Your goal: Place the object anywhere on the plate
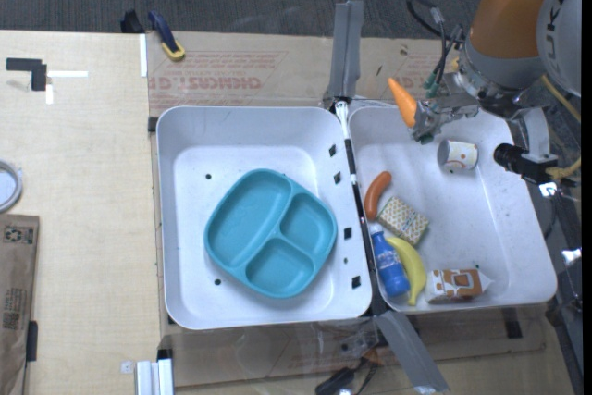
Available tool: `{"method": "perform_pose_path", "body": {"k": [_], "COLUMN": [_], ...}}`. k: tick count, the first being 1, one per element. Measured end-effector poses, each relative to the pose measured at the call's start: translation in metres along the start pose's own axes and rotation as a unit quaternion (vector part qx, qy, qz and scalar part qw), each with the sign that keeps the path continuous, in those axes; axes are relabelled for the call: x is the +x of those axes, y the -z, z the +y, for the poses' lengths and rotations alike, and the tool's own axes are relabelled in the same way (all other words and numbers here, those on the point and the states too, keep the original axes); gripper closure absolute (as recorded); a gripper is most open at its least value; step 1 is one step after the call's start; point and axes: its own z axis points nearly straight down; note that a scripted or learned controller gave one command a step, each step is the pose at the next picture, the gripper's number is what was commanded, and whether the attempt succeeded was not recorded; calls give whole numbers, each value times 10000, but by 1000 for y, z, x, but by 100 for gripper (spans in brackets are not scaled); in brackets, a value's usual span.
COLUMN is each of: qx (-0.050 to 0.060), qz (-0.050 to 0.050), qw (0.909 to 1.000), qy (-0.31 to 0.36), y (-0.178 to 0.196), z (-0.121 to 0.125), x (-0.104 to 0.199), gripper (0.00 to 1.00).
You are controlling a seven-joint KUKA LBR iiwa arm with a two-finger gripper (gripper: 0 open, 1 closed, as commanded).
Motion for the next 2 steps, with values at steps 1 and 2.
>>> {"method": "perform_pose_path", "body": {"k": [1,2], "qx": [2,-1], "qz": [8,7], "qw": [9936,9937], "qy": [1125,1124], "y": [-40,-40], "z": [-56,-56], "x": [94,93], "gripper": [100,0]}}
